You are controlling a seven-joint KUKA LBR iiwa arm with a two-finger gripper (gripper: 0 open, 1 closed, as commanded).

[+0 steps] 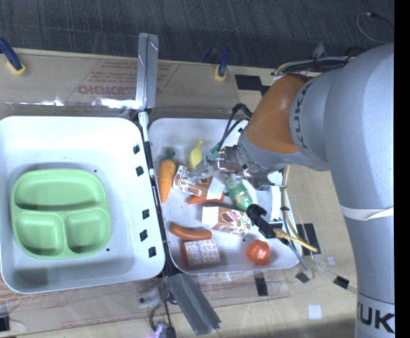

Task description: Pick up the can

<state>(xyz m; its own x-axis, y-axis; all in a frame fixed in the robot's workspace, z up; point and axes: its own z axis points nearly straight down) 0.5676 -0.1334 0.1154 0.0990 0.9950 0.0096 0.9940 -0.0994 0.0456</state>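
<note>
"KUKA" stands on the grey arm [360, 118]; the cardboard's [106, 76] red print is too blurred to read

Two bins stand side by side on the bench. The left bin [8, 189] holds a divided tray [60, 213] in its lower left part. The right bin [184, 129] holds the remaining items. A carrot [165, 178] lies near its left wall, with a banana [196, 153] behind and to the right of it. A carton [191, 182] lies just right of the carrot. A bottle [238, 192] lies near the middle of the bin, below the gripper [215, 159]. A second carton [226, 220] lies in front of the bottle. A sausage [189, 232] lies left of that carton, and the can [201, 253] lies just in front of the sausage. A tomato [258, 251] lies right of the can, near the front right corner.
</note>
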